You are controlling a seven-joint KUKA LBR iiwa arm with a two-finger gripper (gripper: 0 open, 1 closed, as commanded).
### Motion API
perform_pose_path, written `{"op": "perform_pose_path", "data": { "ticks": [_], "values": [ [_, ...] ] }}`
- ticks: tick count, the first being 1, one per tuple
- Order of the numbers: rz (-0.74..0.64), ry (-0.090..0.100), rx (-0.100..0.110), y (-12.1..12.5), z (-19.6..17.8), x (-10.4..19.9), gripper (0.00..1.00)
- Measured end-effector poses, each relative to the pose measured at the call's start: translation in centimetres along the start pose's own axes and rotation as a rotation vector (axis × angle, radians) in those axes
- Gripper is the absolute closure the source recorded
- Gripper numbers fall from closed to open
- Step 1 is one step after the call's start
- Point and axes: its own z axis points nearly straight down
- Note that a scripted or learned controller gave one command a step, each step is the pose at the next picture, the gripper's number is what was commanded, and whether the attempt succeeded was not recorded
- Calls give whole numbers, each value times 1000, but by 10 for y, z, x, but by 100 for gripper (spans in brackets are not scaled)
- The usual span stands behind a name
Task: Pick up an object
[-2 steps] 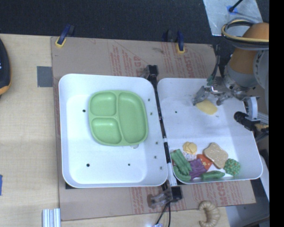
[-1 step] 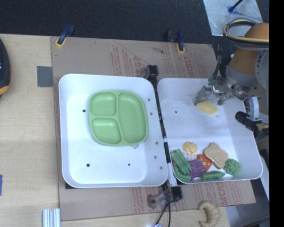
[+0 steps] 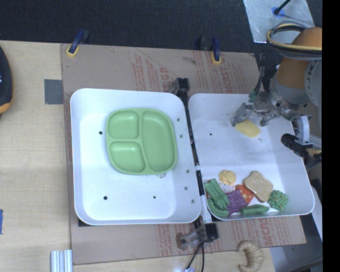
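Starting at the left, we see a green plate (image 3: 141,141) with three compartments lying in the left bin (image 3: 88,152); it looks like light, stiff plastic, smooth and too broad and flat to pinch anywhere but at its rim. The cardboard sheet (image 3: 130,67) under both bins carries faint red print, too blurred for us to read, and we can make out no other label or brand. In the right bin (image 3: 215,146), a heap of toy food (image 3: 243,196) sits in the near corner: green pieces, a purple one, a slice of bread, all touching or overlapping, so we judge them awkward to single out. Farther back a pale yellow piece (image 3: 249,129) lies alone on the bin floor. It seems small, light and rounded, probably slippery plastic, best taken across its narrow width. The claw (image 3: 254,115) hangs just above and touching or nearly touching it, its fingers spread to either side, open and gripping nothing that we can see.
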Motion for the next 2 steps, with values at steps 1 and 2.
{"op": "perform_pose_path", "data": {
  "ticks": [1,2],
  "values": [
    [2,0,2,-3,0,-6,0],
    [0,1,3,-5,0,4,0]
  ]
}}
